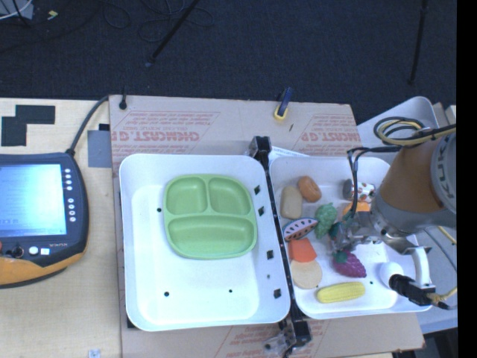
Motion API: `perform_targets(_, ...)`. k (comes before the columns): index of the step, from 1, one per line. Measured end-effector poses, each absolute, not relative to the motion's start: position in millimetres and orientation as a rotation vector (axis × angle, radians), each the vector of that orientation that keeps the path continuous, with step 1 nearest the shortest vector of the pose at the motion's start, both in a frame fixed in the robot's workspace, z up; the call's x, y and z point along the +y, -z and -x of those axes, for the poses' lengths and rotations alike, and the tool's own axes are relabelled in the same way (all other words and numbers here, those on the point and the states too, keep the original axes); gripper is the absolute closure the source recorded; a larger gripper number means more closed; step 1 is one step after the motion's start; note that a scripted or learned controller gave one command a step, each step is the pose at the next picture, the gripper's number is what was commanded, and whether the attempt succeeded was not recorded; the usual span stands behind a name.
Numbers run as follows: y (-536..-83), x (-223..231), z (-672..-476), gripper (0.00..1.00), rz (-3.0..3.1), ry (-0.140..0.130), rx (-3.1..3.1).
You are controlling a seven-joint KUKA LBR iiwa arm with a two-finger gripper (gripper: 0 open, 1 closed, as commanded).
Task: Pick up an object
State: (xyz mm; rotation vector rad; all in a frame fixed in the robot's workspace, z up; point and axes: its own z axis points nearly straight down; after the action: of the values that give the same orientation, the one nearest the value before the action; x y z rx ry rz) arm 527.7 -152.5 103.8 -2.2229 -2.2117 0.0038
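Purple grapes [349, 263] look like the closest thing to your gripper [344, 235], sitting just below it in the right bin [387, 171]. Arm [408, 185] comes in from the right w/ the orange band over the bin's far side, and the tool is low among the toys. Can't tell if the jaws are apart or together, it's a dark blur down there, so I wouldn't assume anything is held.

Rest of that bin is packed: green leafy veg [326, 216] touching the gripper's left side, brown potato [309, 189] and a beige piece [291, 201] up top, a striped slice [299, 229], an orange piece [302, 250], a tan round one [306, 274], and corn [340, 292] near the front wall. Left bin [141, 274] has the green divided plate [209, 215], not relevant.

Tips imo: pick one target, prob the grapes or the leafy veg since you're basically on them. Centre over it so both sides get clear room, neighbours are tight and a finger could land on top of one. Go straight down, squeeze, then lift slow and check sth is actually between the jaws before moving off.
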Motion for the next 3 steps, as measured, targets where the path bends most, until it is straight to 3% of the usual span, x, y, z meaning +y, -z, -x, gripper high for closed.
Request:
perform_targets(2, -207.5, -140.4, -543.5, 1.0, 2.221, 0.003, -2.225)
perform_targets(3, -228.7, -141.2, -543.9, 1.0, 2.22, 0.001, -2.223)
